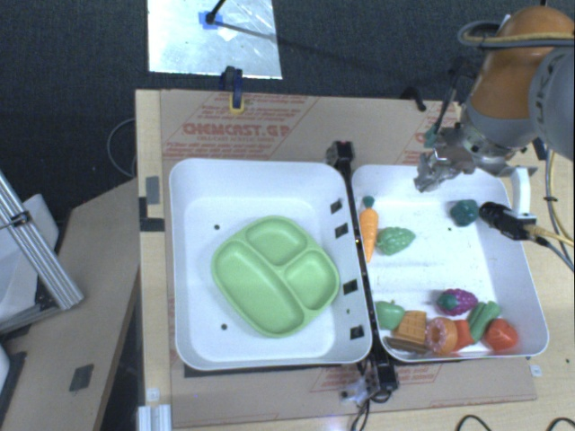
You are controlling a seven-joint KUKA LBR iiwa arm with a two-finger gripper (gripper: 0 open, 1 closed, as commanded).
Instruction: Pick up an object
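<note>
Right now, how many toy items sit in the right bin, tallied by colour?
Green: 4 (leafy piece, dark teal piece, pepper, pod)
Orange or tan: 3 (carrot, waffle, donut)
Red: 2 (tomato, piece)
Purple: 1 (grapes)
Total: 10

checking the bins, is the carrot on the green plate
No, the carrot lies in the right bin, beside the divider, not on the plate.

A robotics lab bench: two white bins (pixel 260 173), toy food (pixel 449 317), aluminium framing (pixel 31 241), loose cables (pixel 552 232).
</note>
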